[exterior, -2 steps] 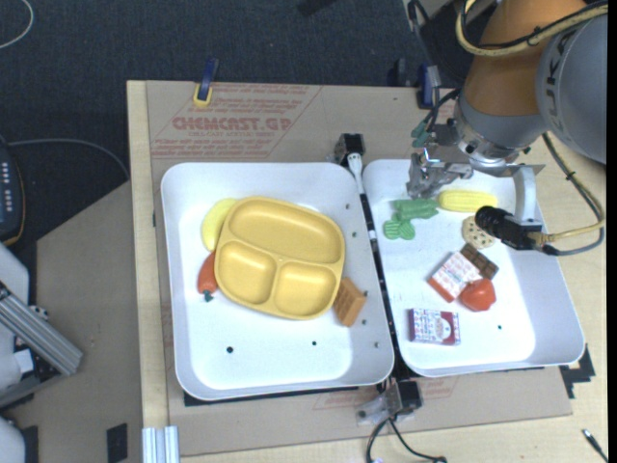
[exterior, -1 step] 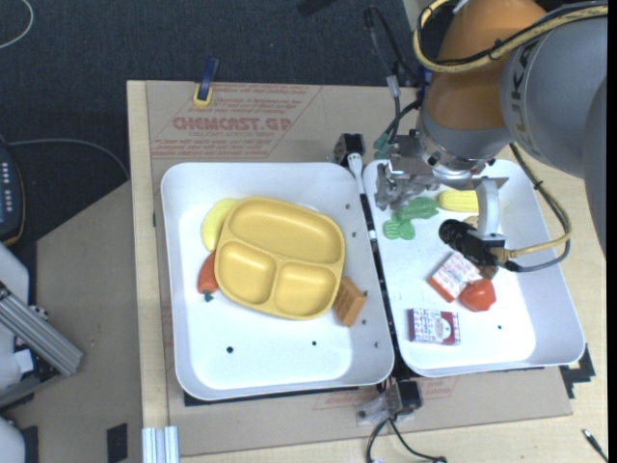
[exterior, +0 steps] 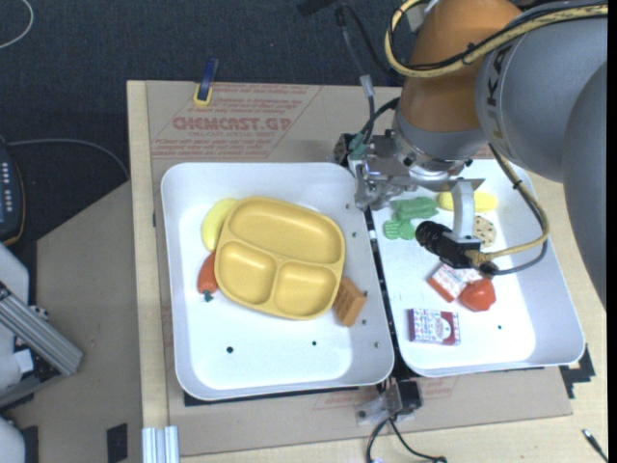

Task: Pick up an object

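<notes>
1. The tool (exterior: 415, 193) hangs over the far inner corner of the right bin (exterior: 554, 326), just beside the rims where the two bins meet; whether it is wide or narrow I cannot tell, because the wrist and orange band hide it.
2. Directly under the tool lies a green toy (exterior: 413, 214), touching or nearly touching it; nothing can be seen clamped.
3. Just right of the tool sit a yellow piece (exterior: 479, 201) and a cookie (exterior: 482, 228), close to the far rim.
4. Nearer the camera from the tool, a black cable (exterior: 445, 243) crosses above the bin floor, and beyond it lie a red-white packet (exterior: 447, 281) and a tomato (exterior: 478, 295), touching each other.
5. Further toward the near rim lies a box (exterior: 433, 326), apart from the rest, with bare bin floor around it and to its right.
6. Left of the tool, across the rims, the left bin (exterior: 183, 258) carries a yellow tray (exterior: 280, 257) filling its middle.
7. A banana (exterior: 216, 222) and a carrot (exterior: 207, 276) are tucked at the tray's far-left edge; a brown block (exterior: 350, 304) leans at its near-right corner, close to the inner rim.
8. The left bin's near part is open floor.
9. Cardboard (exterior: 241, 114) covers the bench beyond both bins.
</notes>
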### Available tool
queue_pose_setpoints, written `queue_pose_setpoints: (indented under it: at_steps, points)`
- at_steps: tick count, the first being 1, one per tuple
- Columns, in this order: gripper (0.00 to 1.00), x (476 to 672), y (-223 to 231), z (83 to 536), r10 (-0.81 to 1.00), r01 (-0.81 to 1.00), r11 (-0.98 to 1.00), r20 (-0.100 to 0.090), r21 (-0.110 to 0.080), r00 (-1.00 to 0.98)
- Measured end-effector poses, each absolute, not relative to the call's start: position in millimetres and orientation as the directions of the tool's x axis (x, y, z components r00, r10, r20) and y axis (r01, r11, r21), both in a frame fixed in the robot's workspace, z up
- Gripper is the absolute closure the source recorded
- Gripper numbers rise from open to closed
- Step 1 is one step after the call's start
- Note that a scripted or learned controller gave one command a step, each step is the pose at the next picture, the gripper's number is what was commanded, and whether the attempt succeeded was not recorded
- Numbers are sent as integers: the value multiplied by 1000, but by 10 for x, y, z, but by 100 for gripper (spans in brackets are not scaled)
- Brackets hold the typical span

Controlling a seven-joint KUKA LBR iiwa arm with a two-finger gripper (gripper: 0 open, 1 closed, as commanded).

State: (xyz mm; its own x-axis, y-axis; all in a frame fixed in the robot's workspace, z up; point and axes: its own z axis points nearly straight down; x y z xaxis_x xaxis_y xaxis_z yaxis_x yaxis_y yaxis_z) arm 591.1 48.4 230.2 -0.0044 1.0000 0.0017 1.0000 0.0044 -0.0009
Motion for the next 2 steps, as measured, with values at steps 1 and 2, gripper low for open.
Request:
queue_pose_setpoints:
  at_steps: [1,2]
  points:
    - [100,5988,507,2349,1000,1000,2,0,2,-2]
    - [100,5926,467,2160,1000,1000,-1,0,-5,1]
